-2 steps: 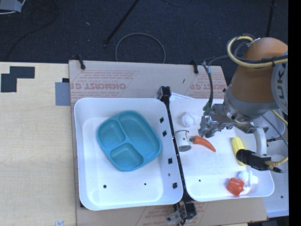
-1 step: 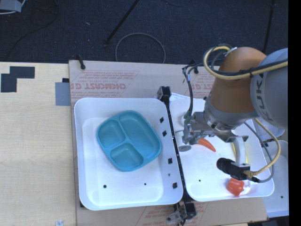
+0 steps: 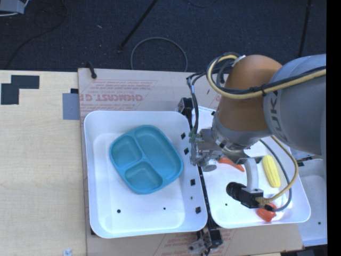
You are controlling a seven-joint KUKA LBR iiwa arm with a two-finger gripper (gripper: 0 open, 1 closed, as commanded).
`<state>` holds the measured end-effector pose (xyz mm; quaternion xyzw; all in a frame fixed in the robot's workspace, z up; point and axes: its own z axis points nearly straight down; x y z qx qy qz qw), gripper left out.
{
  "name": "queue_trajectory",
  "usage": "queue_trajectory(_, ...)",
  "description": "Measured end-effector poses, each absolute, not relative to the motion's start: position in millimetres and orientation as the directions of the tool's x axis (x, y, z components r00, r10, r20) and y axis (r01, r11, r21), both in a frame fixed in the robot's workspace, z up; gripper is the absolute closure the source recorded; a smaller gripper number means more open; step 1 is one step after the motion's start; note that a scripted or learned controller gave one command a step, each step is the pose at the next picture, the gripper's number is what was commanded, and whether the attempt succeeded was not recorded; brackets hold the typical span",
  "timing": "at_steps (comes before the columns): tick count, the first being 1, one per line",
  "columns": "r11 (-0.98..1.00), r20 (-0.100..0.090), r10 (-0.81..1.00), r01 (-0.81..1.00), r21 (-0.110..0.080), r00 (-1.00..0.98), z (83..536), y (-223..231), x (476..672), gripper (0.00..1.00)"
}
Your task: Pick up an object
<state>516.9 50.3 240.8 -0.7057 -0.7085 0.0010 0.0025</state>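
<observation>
Hovering low over the right bin [image 3: 298, 209], the gripper [image 3: 205, 156] hides its own state, so descent should centre squarely on one object, such as the corn cob [image 3: 272, 170] lying near the far side.

A dark carpeted floor [image 3: 80, 25] fills the upper part of the frame, crossed by thin black cables [image 3: 159, 42], one lying in a loop near the top centre. Below it, a pale wooden tabletop [image 3: 37, 169] takes up the left side, marked at the upper left with dark angular patches [image 3: 18, 87] and a grey rectangle [image 3: 70, 105]. A brown cardboard sheet [image 3: 120, 92] with reversed red lettering lies on the tabletop toward the centre.
</observation>
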Motion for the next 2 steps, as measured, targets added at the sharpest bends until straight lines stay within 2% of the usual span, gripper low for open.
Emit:
queue_trajectory(1,0.004,0.001,1.0,1.0,-0.004,-0.004,237.3,96.0,521.9,1.0)
queue_trajectory(2,0.001,0.0,1.0,1.0,-0.005,-0.001,236.0,110.4,519.4,1.0)
